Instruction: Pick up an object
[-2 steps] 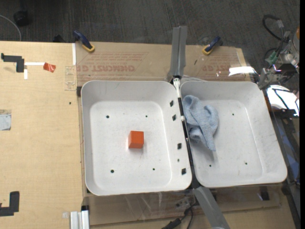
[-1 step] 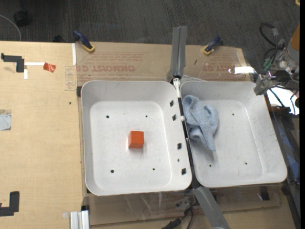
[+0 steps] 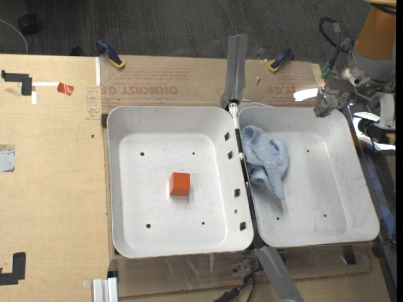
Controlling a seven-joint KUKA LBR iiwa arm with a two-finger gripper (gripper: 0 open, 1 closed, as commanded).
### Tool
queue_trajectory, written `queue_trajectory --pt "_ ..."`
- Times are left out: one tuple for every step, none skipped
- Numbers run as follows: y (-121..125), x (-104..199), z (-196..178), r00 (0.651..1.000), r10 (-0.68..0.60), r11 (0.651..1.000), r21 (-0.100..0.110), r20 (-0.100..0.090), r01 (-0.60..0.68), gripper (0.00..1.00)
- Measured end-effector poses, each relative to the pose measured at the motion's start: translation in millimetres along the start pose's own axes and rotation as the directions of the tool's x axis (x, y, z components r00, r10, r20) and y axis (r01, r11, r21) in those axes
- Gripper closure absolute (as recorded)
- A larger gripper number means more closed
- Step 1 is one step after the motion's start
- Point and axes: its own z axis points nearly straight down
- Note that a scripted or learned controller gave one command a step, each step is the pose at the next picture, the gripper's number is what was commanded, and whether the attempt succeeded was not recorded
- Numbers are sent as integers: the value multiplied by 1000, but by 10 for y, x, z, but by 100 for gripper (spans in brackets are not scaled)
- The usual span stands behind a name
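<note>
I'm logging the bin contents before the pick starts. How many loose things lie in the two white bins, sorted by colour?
Orange-red: 1, the block in the left bin
Light blue: 1, the crumpled cloth in the right bin, against its left wall
Total: 2

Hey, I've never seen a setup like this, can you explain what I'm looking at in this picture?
One camera looks down at a slant on a workbench. Two shallow white trays sit side by side. The left tray holds a small orange block. The right tray holds a crumpled blue cloth against its left wall. At the upper right is a robot arm, grey and orange, with its gripper near the right tray's far corner. It is meant to pick something up, and nothing is visibly held.
</note>
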Motion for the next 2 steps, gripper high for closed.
queue_trajectory --pt "-1 401 274 997 71 997 2 0 -71 100" --pt "-19 589 285 971 240 971 2 0 -240 100"
